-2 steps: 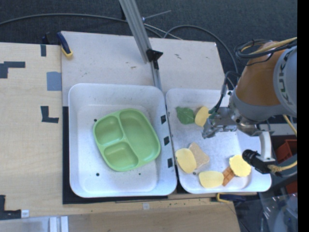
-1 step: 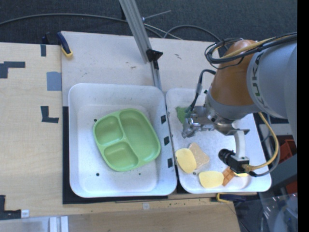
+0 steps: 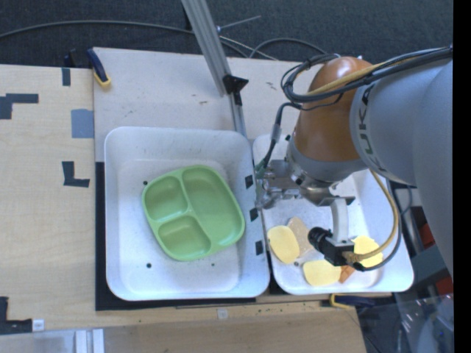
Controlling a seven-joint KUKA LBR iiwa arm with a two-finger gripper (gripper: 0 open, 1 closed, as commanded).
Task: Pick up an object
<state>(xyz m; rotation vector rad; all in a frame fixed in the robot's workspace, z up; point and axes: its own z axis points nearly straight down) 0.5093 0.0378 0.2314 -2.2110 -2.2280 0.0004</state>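
Nearest, by the front rim of the right bin [image 3: 401, 274], lie the yellow slices [image 3: 283, 243], with a tan piece [image 3: 299, 230] touching them just behind; any could be the object to lift. The tool [image 3: 278, 190] hangs over that bin's left wall, beyond them; whether it is open or closed I cannot tell. I judge this the approach step: next it must centre over one piece and descend. Leftward, a green divided plate [image 3: 193, 212] sits in the left bin [image 3: 118, 197]. No writing is legible.

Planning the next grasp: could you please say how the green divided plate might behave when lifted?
The green divided plate looks like moulded plastic, so probably stiff and light. It lies flat in the left bin, so it should not roll; its low rim may slip.
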